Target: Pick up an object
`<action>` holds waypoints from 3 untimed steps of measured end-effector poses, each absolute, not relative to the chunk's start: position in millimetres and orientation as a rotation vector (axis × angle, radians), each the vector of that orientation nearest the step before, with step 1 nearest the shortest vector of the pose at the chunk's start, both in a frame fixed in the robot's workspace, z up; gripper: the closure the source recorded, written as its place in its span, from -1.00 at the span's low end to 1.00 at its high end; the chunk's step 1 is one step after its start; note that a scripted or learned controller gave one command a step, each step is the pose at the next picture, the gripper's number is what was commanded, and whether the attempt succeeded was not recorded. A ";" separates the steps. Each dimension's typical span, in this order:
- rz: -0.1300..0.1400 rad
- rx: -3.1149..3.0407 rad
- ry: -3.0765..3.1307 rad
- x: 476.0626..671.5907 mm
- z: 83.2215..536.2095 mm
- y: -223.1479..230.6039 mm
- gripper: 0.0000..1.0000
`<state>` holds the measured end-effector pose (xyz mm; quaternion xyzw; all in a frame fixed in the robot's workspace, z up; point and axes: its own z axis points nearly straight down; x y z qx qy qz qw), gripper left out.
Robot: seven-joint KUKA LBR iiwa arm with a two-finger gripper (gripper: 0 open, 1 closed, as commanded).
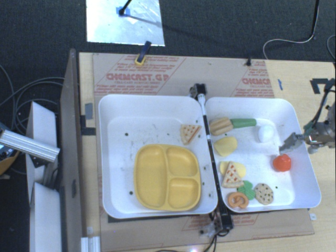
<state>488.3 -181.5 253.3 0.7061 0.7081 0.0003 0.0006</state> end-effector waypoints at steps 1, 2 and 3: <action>-0.003 2.222 2.224 509.1 148.4 -205.0 -1.00; 0.000 2.217 2.226 536.3 95.9 -206.2 -1.00; -0.001 2.222 2.223 510.9 83.9 -206.5 -1.00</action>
